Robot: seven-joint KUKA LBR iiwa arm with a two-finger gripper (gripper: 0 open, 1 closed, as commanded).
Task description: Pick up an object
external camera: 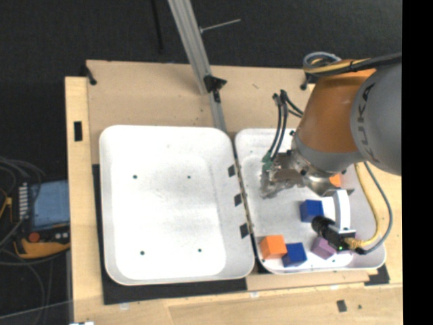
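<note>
My gripper (274, 181) hangs over the left part of the right bin (254, 144), low above its floor, under the grey and orange arm. Nothing shows between it and the bin floor. An orange block (273, 246) and a blue block (294, 254) lie side by side near the bin's front edge. Another blue block (311, 210) sits to the right of the gripper, and a purple block (323, 248) lies toward the front right. A small orange piece (336, 179) peeks out from under the arm at the right.
The left bin (166, 202) stands beside the right one, with black clips (238, 199) along the shared rim. A slanted metal rod (193, 39) rises behind the bins. The wooden bench (149, 87) surrounds both.
</note>
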